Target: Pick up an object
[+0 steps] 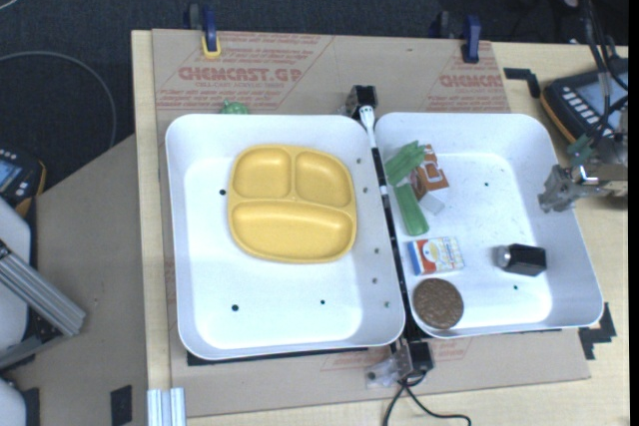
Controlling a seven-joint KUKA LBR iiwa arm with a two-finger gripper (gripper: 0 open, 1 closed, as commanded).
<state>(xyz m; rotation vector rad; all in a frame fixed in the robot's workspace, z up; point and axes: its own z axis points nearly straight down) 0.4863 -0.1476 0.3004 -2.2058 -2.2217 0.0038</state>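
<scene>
The right bin [559,309] holds several small objects. A green stick-like piece [408,190] lies near its left wall, with an orange and white box [432,177] beside it. A white and blue packet [437,254] lies below them, and a brown round disc [438,303] sits at the front left corner. A small black block [522,259] rests toward the right. My gripper [557,190] hovers at the bin's right rim, above and right of the black block, with nothing seen in it.
The left bin [200,314] carries a yellow divided plate [293,203]. A small green item [235,108] lies on the board behind the left bin. Blue clamps [208,23] hold the board's far edge. Cables and a device [584,100] crowd the right side.
</scene>
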